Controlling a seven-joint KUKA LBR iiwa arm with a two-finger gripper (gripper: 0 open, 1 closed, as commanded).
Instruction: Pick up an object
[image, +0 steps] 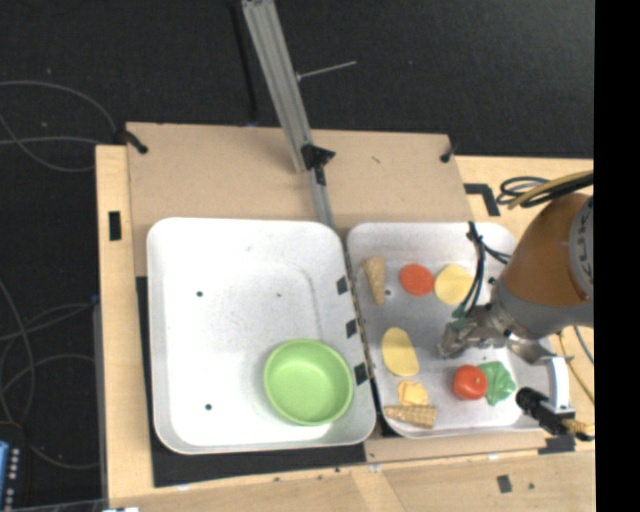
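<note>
A: Which step? 
B: Approach, I'd judge. The gripper (458, 338) hovers; finger state unclear, cannot tell any hold. 
A: Target? 
B: Red tomato (469, 382) just below it; next, descend.

red tomato (468, 382), right bin (400, 240), front

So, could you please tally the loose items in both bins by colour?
Green: 2 (bowl, leafy piece)
Yellow: 3
Red-orange: 2
Tan cones: 2
Total: 9
</note>
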